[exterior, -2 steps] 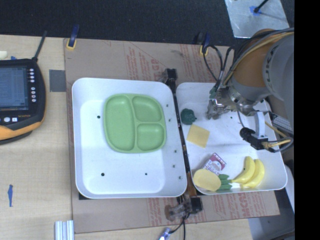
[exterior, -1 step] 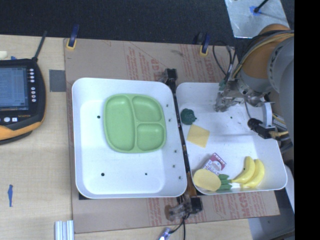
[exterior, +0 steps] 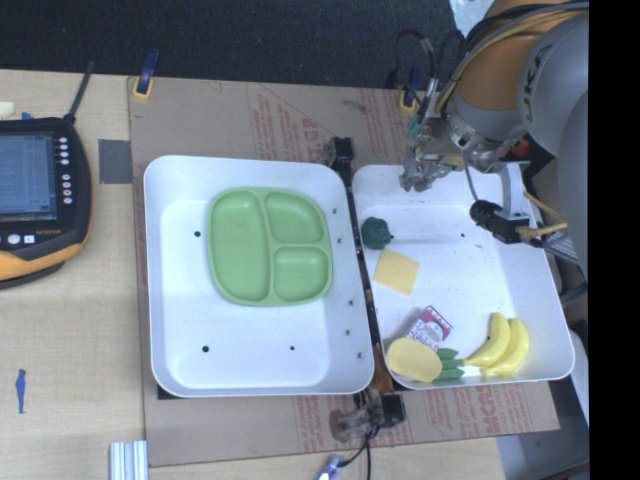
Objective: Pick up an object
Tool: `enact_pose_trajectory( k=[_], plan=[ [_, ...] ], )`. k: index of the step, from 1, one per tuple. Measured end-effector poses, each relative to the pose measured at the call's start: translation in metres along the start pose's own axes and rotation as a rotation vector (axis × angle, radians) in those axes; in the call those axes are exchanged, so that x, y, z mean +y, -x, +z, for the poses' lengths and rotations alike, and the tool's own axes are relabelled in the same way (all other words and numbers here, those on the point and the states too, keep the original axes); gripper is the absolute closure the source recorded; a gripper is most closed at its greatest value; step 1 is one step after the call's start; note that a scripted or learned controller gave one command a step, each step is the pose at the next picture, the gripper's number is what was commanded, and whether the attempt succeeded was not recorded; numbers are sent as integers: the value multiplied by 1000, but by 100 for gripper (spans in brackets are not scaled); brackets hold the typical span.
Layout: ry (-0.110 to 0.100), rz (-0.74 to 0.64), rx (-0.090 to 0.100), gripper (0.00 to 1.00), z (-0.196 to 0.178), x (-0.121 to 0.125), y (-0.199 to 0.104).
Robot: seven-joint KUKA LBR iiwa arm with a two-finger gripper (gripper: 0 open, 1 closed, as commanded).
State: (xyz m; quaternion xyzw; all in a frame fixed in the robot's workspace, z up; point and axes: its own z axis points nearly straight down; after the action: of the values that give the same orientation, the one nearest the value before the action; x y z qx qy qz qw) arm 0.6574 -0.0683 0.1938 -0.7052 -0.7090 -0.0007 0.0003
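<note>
Cheese slice [exterior: 396,271] lies flat, nearest target; hand [exterior: 418,175] hovers at bin's [exterior: 535,288] far edge, grip state unclear. Descend squarely, avoid green ball [exterior: 376,232].

Wooden bench top [exterior: 70,338], light tan, w/ a brown cardboard sheet [exterior: 250,118] laid over the middle, printed w/ faint red lettering. Dark carpet-like floor [exterior: 220,18] runs along the far edge. Grey tape patch [exterior: 115,161] on the wood just beside the cardboard's left edge. Blue clip [exterior: 147,73] at the cardboard's far left corner. Small blue mark [exterior: 21,389] near the bench's near left. Light is even, soft shadows.
</note>
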Motion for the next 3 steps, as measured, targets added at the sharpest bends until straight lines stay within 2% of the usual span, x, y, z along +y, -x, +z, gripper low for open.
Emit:
enact_pose_trajectory(
  k=[1,2,3],
  plan=[
    [-5,-3,-1,100,-9,-1,1],
    [-5,3,-1,100,-42,-83,-3],
    [-7,0,-2,100,2,-58,-7]
  ],
)
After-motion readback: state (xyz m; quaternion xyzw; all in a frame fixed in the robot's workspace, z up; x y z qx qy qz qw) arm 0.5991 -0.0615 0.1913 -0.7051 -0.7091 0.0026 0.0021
